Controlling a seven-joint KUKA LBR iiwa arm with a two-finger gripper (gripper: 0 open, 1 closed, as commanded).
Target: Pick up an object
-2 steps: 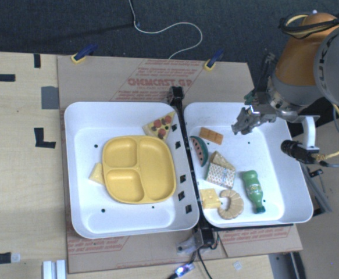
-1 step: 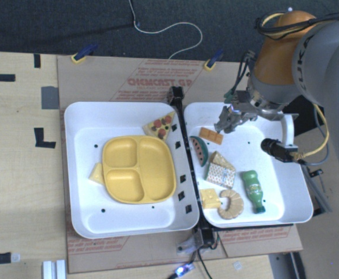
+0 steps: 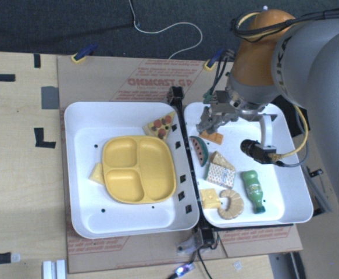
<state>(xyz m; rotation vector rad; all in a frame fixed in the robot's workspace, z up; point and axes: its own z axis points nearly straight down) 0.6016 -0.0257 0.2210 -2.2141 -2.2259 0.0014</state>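
My gripper (image 3: 211, 125) reaches down into the back left part of the right bin (image 3: 294, 196), under the orange wrist band. Its dark fingers hang just above an orange wedge (image 3: 216, 137) and beside a watermelon slice (image 3: 200, 150). Nearer the front lie a patterned cracker piece (image 3: 221, 171), a green bottle (image 3: 253, 191), a yellow cheese piece (image 3: 209, 199) and a tan bitten donut (image 3: 231, 204). I see nothing held between the fingers, and their spread is hard to read from this angle.
The left bin (image 3: 82, 214) holds a yellow sectioned plate (image 3: 138, 168), a pizza slice (image 3: 160, 126) at its back right and a yellow piece (image 3: 96, 172) tucked under the plate's left side. A black divider (image 3: 184, 156) separates the bins. Cables hang by the wrist.
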